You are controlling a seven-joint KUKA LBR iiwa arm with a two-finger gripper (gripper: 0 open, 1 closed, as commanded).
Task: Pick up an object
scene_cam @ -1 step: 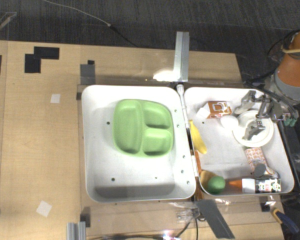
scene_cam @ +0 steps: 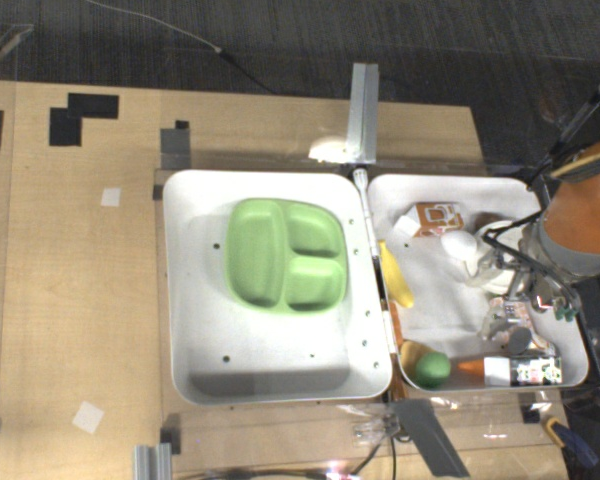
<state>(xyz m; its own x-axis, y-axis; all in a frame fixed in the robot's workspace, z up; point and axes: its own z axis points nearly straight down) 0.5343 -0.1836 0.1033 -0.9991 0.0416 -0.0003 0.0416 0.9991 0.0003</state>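
The gripper (scene_cam: 508, 320) is being held low in the right bin (scene_cam: 430, 308), toward its right side, and whether it is open or closed cannot be told. Objects are lying around it: a white lump (scene_cam: 462, 248) just beyond, a brown-and-white packet (scene_cam: 438, 216) by the far wall, a yellow piece (scene_cam: 395, 276) along the left wall, and at the near wall a green ball (scene_cam: 432, 368) and an orange-and-white tube (scene_cam: 485, 371). A green divided tray (scene_cam: 285, 253) is being carried by the left bin (scene_cam: 195, 298) on the worktop (scene_cam: 80, 298).
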